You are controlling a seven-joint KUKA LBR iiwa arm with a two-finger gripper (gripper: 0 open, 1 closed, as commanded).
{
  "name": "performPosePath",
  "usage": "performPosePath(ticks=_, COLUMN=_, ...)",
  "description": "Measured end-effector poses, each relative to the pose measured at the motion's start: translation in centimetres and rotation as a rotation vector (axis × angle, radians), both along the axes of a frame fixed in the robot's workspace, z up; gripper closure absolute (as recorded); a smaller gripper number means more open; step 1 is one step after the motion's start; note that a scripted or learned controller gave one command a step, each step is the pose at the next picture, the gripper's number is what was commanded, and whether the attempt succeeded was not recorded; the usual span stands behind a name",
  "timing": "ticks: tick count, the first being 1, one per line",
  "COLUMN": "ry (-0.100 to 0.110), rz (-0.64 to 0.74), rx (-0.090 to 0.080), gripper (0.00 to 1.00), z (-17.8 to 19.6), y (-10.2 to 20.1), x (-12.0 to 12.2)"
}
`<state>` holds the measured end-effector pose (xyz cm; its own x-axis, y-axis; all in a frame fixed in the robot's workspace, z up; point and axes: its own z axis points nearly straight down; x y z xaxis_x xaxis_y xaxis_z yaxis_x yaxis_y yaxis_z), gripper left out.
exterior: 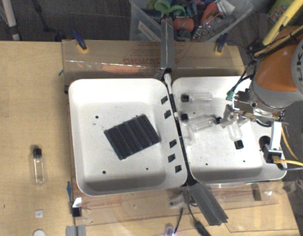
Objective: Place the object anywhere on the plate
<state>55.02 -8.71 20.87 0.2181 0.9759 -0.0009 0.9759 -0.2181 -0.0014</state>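
Observation:
A dark ribbed rectangular plate (132,135) lies tilted on the floor of the left bin (82,97). Several clear vials with black caps lie in the right bin (215,161): one at the back (198,97), one in the middle (200,124), and one nearer the arm (235,135). My gripper (229,116) hangs low over the right bin, between the middle vial and the one near the arm. The wrist and its cables hide what is at its tips.
Another clear vial (39,165) lies on the wooden bench left of the bins. A divider with black clips (171,127) separates the bins. A clear tub of colourful items (191,6) stands behind them. The orange-banded arm (279,73) covers the right bin's far right.

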Motion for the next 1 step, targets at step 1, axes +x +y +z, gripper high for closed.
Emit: performPosePath(ticks=1, ry=-0.003, rz=0.400, rx=0.000, gripper=1.00, z=-2.45, y=2.16, x=4.33)
